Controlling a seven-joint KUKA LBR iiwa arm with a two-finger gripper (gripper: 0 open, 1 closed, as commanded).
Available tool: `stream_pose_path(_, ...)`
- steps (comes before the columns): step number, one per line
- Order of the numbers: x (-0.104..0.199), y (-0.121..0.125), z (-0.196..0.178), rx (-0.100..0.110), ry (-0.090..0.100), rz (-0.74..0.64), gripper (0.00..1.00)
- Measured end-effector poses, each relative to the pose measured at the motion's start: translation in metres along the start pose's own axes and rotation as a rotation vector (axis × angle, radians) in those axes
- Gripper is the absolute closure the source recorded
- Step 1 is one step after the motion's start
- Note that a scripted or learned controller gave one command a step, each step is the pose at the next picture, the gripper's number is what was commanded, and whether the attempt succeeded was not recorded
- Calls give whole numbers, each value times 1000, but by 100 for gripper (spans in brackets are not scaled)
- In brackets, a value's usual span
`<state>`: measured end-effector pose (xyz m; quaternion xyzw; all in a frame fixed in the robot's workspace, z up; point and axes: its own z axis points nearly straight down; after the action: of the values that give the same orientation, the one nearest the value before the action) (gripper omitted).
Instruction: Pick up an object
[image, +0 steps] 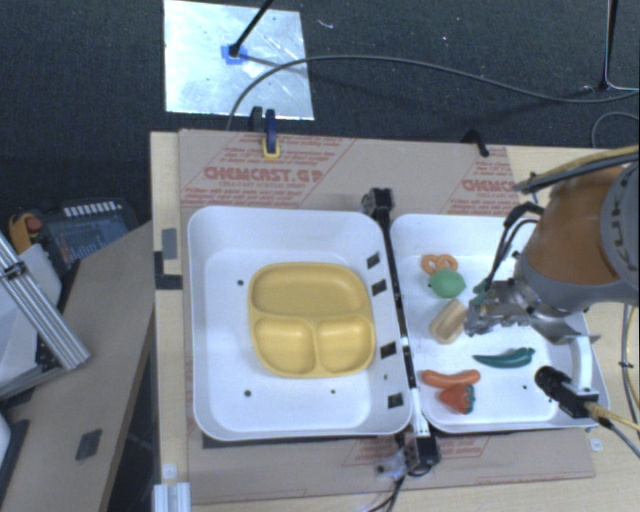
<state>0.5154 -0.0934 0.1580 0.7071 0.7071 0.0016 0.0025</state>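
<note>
Your arm is down in the right bin, gripper (478, 318) beside the toy food.

You can read "CHEMCAST" in red on the brown sheet (262, 173) under both bins, once above the left bin (215, 300) and again, partly cut off, above the right bin (500, 412). The left bin holds a yellow divided tray (305, 320). In the right bin lie a pretzel (438, 264), a green ball (447, 284), a tan bread roll (447, 320), a green pepper (505, 356), a sausage (450, 378) and a strawberry (458, 398). The gripper sits just beside the roll; you cannot tell how its jaws stand.
</note>
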Motion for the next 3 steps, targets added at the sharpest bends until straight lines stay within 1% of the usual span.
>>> stream_pose_path(1,4,0,-44,0,0,-4,100)
stream_pose_path(2,-2,0,-107,-3,0,-4,100)
stream_pose_path(3,49,19,-112,2,3,-9,100)
